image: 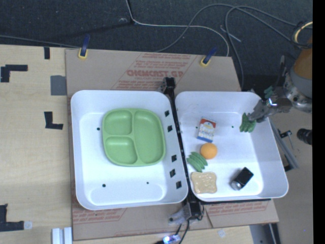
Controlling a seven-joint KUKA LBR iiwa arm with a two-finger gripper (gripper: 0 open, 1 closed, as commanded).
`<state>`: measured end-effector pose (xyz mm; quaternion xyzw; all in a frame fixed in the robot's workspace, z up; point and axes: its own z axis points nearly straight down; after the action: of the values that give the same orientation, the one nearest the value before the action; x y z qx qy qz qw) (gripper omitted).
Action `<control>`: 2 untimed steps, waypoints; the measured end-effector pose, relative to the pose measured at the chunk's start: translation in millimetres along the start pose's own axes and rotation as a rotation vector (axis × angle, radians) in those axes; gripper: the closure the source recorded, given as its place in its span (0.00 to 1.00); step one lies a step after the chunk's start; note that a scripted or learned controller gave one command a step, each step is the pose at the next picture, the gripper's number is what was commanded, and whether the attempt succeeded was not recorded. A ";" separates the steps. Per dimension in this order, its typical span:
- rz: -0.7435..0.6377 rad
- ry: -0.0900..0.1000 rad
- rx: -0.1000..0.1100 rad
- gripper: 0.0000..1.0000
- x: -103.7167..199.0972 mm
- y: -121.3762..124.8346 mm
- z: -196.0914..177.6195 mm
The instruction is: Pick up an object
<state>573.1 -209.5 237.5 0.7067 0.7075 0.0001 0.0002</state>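
Camera view puts a small green object (247,122) at the far right wall of the right bin (264,187), up near that bin's upper right corner, and it sits right at the tip of the gripper (257,114). The gripper's fingers meet the green object's upper edge, and the object looks pinched between them, though the tip is small and somewhat blurred, so the grasp is not fully clear. Behind the gripper, the grey arm (297,88) runs off to the right past the bin's rim, with its orange band (304,65) above the wrist. Left of the green object, toward the middle of the right bin, lies a small white, red and blue carton (206,129). Just below that carton rests an orange ball (208,151), and beside the ball, toward the bin's left wall, a green leafy piece (197,161). Below these, near the bin's lower left corner, lies a slice of toast (204,182). A small black and grey item (241,178) sits to the right of the toast, well below the green object. The left bin (86,187) touches the right bin along a shared edge and holds a green divided plate (134,136) with three compartments. Both bins stand on a sheet of cardboard (147,70) laid over the bench.
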 end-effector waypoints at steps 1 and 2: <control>-0.004 0.001 0.001 1.00 55.7 -5.3 -7.2; -0.003 0.001 0.003 1.00 113.7 -16.7 5.4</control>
<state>556.2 -95.8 232.0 0.7055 0.7087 -0.0008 -0.0012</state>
